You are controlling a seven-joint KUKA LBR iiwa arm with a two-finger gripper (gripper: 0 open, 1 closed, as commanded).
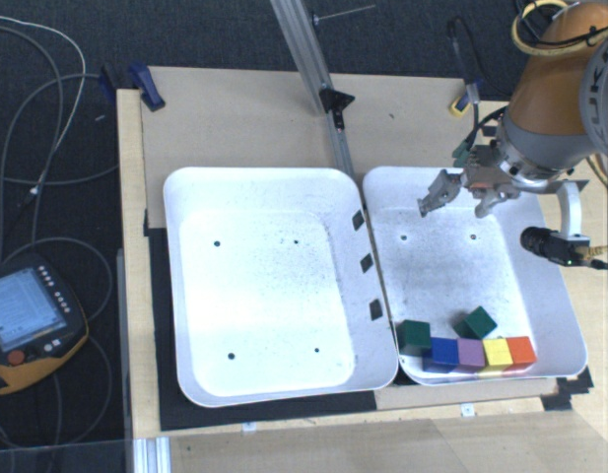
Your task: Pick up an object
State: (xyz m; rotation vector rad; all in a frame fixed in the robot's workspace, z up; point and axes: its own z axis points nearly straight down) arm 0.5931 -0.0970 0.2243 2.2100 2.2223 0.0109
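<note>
Blocks: six small blocks sit below the hand, at the near rim of the right bin; well apart from the hand.
Row: dark green block, blue block, purple block, yellow block and orange block lie touching side by side; the row's long axis runs along the near rim, across the hand's reach.
Turned block: a second green block sits just behind the purple and yellow ones, nearer the hand, its corners turned at an angle to the row.
Edges: the row is pressed against the bin's near wall; the orange end is close to the bin's right corner.
Open room: bare white floor between the hand and the blocks; the left bin lies to the hand's left.
Hand: spread open, two fingers apart, nothing between them, over the far part of the right bin.
Desk: both bins rest on the tan desk.
</note>
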